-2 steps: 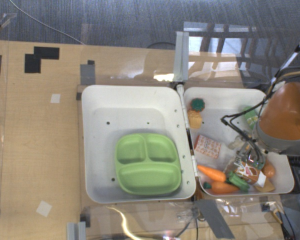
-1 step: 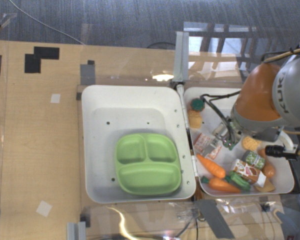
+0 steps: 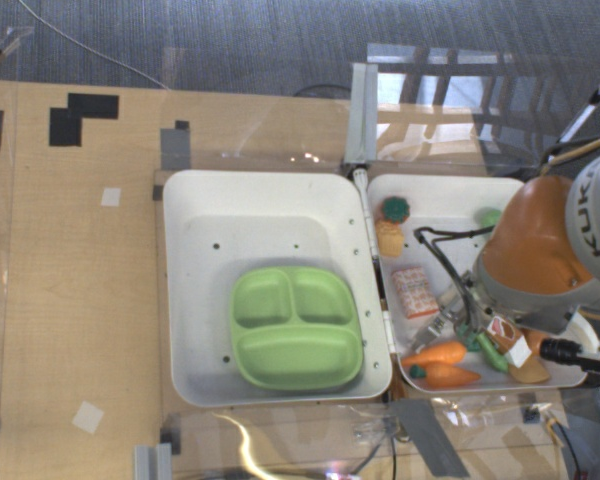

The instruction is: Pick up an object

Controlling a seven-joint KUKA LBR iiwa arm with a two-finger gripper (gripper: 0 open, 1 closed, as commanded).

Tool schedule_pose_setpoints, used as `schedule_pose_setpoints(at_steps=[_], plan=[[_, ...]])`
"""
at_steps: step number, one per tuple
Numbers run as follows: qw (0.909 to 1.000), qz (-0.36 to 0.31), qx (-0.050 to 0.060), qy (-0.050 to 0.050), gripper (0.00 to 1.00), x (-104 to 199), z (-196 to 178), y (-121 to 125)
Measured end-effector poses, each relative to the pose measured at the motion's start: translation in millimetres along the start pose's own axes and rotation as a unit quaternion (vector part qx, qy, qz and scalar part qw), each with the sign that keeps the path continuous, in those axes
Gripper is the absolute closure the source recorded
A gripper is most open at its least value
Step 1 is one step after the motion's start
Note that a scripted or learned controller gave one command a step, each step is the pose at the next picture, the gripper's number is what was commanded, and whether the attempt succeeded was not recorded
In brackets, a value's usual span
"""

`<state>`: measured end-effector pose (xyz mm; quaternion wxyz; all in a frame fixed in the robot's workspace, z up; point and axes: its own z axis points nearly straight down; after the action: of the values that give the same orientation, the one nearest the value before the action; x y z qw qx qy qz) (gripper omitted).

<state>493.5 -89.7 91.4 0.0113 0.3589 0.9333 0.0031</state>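
Nearest us, at the front edge of the right bin [image 3: 450, 190], we see two carrots [image 3: 442, 363] lying side by side, long axes running left to right, tips toward the right. Just above them the tool [image 3: 460, 313] hangs low over the bin; we cannot tell how it is set. The arm [image 3: 540, 248] slants in from the right, orange band uppermost. Farther left, a green divided plate [image 3: 297, 326] rests in the left bin [image 3: 210, 208] on the table [image 3: 70, 268]

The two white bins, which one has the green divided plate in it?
The left bin; the green plate lies there, while the right bin holds small toy foods.
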Motion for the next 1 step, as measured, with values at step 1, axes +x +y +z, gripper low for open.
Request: schedule_pose_setpoints(at_steps=[1], plan=[[1.0000, -0.002, -0.004, -0.007, 1.00, -4.2, -13.3, 3.4]])
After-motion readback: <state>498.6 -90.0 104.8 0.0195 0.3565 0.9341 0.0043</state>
